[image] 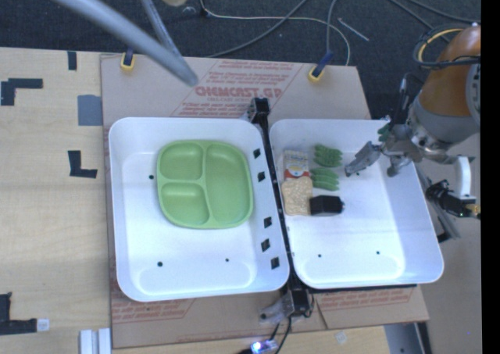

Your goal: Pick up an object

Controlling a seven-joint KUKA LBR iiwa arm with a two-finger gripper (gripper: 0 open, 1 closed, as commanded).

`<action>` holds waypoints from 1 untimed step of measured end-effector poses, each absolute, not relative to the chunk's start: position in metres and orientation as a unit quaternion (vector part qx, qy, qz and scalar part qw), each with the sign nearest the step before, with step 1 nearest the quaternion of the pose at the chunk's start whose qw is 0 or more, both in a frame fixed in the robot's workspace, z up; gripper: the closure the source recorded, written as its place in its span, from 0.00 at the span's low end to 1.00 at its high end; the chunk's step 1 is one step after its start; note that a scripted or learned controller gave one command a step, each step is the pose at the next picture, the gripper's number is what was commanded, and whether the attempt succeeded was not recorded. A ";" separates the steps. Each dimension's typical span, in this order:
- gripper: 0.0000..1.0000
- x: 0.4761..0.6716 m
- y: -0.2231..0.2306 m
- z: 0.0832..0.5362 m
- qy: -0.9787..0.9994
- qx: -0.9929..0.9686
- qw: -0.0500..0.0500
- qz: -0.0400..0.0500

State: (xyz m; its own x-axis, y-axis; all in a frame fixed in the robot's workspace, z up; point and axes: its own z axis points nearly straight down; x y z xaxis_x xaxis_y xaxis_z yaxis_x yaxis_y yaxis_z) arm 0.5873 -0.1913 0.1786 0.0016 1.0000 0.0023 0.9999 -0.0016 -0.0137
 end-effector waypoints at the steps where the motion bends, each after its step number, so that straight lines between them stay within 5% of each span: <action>1: 0.00 0.591 -0.191 0.185 -0.708 -0.707 0.000 0.001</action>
State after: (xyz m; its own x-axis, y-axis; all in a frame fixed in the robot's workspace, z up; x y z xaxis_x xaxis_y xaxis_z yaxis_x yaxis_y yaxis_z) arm 0.5906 -0.1912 0.1855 -0.0015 1.0000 -0.0003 1.0000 0.0015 -0.0012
